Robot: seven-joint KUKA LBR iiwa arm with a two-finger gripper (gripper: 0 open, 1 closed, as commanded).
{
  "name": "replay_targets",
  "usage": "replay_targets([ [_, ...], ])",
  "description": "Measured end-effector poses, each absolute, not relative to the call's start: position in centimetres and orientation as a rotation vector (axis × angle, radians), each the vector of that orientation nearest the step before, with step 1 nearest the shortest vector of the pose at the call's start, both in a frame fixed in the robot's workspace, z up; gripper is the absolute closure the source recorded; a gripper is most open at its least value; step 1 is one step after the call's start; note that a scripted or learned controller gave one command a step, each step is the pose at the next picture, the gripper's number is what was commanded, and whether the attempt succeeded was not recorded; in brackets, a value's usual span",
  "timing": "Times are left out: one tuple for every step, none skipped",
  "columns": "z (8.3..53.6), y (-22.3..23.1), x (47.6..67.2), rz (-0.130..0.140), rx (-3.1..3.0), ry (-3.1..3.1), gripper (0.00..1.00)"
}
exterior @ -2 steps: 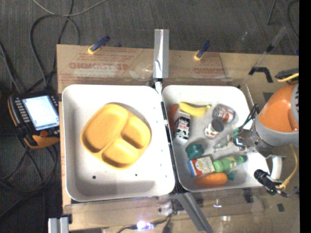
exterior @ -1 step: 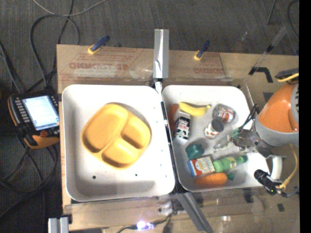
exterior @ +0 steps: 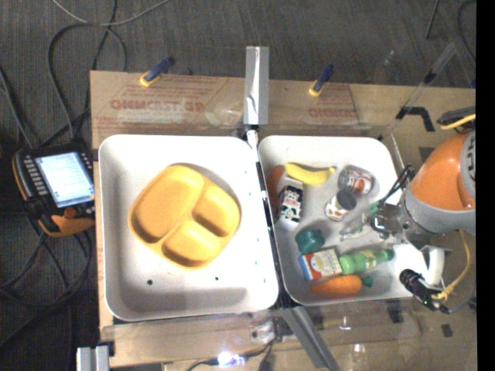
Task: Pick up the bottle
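Note:
The green bottle [exterior: 362,262] lies on its side in the right bin [exterior: 380,151], near the front, with its narrow end pointing right. My gripper [exterior: 370,222] hangs just above and behind it, at the bin's right side, below the arm's orange band [exterior: 441,184]. From this view nothing can be made out in its grasp. The bottle rests against a small red and white carton [exterior: 319,265] on its left and an orange carrot [exterior: 337,286] in front.
The right bin also holds a banana [exterior: 309,174], a can [exterior: 356,181], a small printed box [exterior: 289,204], a teal piece [exterior: 309,239] and a white cup [exterior: 339,205]. A yellow divided tray [exterior: 186,215] sits in the left bin [exterior: 116,284]. A pendant [exterior: 56,178] lies left of the bench.

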State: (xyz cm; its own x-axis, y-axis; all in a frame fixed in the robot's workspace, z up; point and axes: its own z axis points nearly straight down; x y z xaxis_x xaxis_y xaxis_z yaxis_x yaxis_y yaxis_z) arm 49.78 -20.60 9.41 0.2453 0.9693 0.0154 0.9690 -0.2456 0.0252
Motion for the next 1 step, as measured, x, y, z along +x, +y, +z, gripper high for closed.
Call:
replay_targets([
  [9.41,-20.57,49.75,0.043,2.498,1.89,0.0],
])
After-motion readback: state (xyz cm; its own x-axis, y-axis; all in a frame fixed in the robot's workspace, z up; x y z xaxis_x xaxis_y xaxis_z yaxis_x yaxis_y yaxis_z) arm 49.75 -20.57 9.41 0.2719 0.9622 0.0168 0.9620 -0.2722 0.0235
